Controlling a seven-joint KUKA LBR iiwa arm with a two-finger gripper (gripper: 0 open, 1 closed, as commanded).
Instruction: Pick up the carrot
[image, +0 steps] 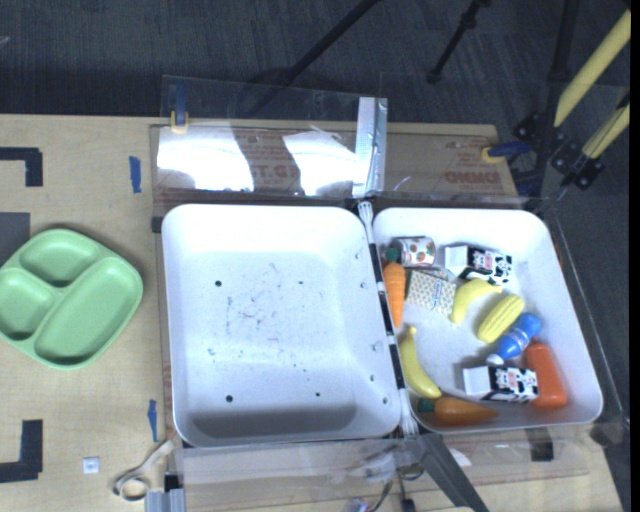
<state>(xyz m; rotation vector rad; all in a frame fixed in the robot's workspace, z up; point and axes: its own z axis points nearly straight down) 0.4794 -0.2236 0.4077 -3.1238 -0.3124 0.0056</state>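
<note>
An orange carrot (395, 292) with a dark green top lies along the left wall of the right bin (575, 300), pointing towards the front. A second orange, carrot-like piece (464, 408) with a green end lies flat against that bin's front wall. From this view I cannot tell which of the two is the real carrot.
The right bin also holds a banana (415, 366), a corn cob (498, 313), a blue item (516, 336), an orange bottle (549, 376), two cow-print cartons (511, 383) and small boxes (431, 291). The left bin (180, 300) stands beside it. A green divided plate (66, 296) sits far left.
</note>
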